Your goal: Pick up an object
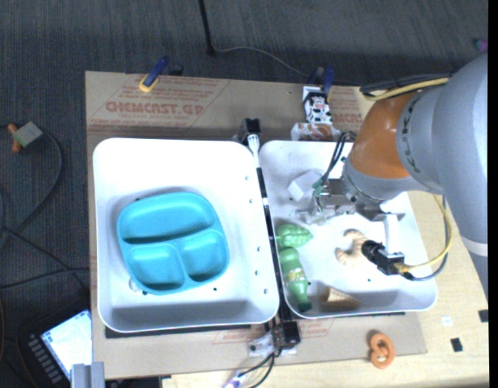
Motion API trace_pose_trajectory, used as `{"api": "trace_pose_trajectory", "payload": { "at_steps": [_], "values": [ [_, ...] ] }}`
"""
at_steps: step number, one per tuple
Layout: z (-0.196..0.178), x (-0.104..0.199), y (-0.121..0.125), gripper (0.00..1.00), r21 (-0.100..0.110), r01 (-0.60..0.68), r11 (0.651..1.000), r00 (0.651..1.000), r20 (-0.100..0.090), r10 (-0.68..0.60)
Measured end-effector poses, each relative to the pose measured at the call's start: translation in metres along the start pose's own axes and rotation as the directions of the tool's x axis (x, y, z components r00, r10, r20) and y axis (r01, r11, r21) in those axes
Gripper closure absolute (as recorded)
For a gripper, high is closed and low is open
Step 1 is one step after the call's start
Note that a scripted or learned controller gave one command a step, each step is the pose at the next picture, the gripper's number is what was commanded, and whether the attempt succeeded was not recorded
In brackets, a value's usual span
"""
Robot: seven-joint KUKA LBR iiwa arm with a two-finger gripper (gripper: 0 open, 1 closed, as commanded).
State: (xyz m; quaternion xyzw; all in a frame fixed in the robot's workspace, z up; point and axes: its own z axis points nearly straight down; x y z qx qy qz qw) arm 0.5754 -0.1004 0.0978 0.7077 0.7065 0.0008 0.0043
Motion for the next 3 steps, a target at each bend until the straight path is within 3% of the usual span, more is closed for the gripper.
{"api": "trace_pose_trajectory", "payload": {
  "at_steps": [1,2,3],
  "values": [
    [0.009,-0.067,-0.039,1.00,-0.001,0.000,1.000,1.000,0.000,0.000],
    [-0.025,-0.091,0.043,1.00,0.005,0.003,1.000,1.000,-0.002,-0.003],
    [-0.144,-0.025,0.006,1.00,0.005,0.003,1.000,1.000,-0.004,-0.003]
  ]
}}
